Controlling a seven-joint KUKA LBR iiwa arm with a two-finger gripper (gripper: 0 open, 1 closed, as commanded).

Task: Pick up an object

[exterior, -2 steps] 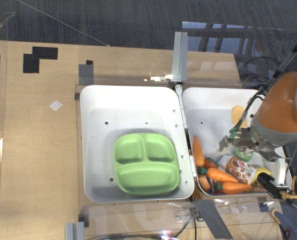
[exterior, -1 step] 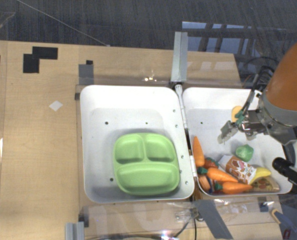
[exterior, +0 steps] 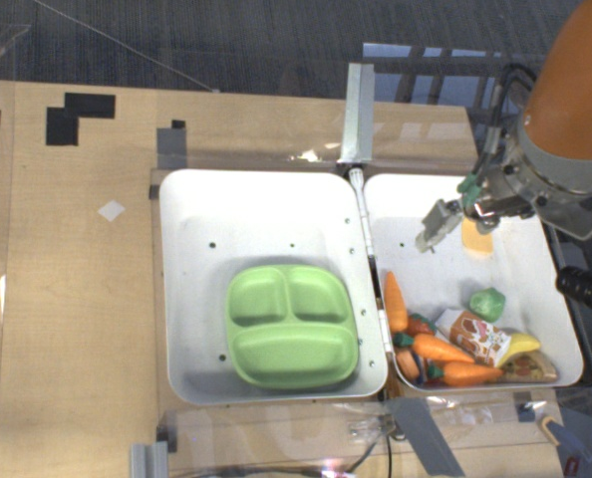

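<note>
Camera view: the gripper (exterior: 453,218) hung over the far part of the right bin (exterior: 416,267), a yellow block (exterior: 477,239) just beside it; whether its pincer was wide, narrow or holding anything, I could not tell. Carrots (exterior: 438,348), a green lump (exterior: 487,303) and a snack packet (exterior: 480,338) crowded that bin's near end, and a green divided tray (exterior: 291,324) sat in the left bin (exterior: 191,227).

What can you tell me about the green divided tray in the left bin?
The green divided tray looks like smooth, matte light-green plastic, a rounded rectangle with three recesses: two small ones on the far side and one long one nearer the camera. It lies flat and upright on the floor of the left bin, toward its near right corner, with nothing in its compartments. Nothing besides the bin touches it.
</note>
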